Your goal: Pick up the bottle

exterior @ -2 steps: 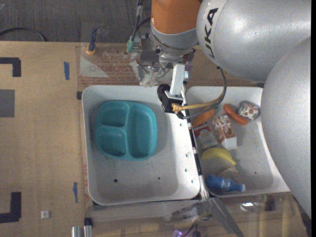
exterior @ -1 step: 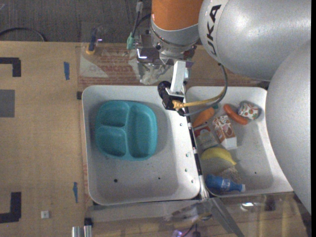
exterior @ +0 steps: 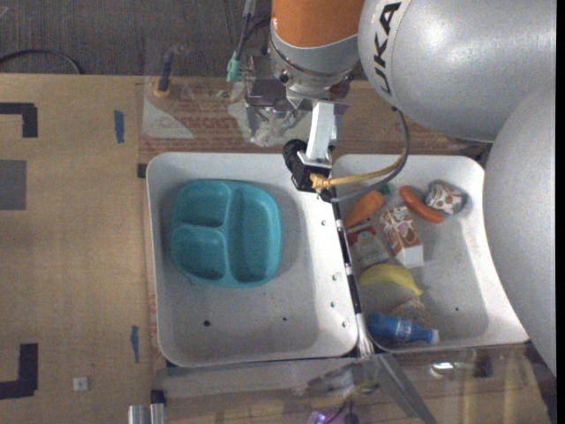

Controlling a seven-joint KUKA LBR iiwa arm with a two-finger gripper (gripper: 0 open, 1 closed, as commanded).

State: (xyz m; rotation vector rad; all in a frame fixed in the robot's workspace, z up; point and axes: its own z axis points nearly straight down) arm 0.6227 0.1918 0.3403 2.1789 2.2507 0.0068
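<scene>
Hanging over the bench just past the far rim of the bin on the view's left, the gripper showed only as a blurred grey mass below the arm's orange band, and whether it was open or closed could not be told. Nothing could be seen held in it.

Nearest to it, the left bin held a teal divided plate, which lay flat toward the bin's far left part.

The right bin held the rest. An orange carrot lay tilted near the shared wall, with a red sausage and a small white and red item beside it toward the far right corner. A small carton sat below those, and a yellow banana lay nearer the camera.

The blue bottle lay on its side in the near left corner of the right bin, just beside the near wall and just below the banana, well apart from the gripper. Its long axis ran nearly along that wall, across the view, and its pale cap pointed to the view's right, dipping slightly toward the camera.
</scene>
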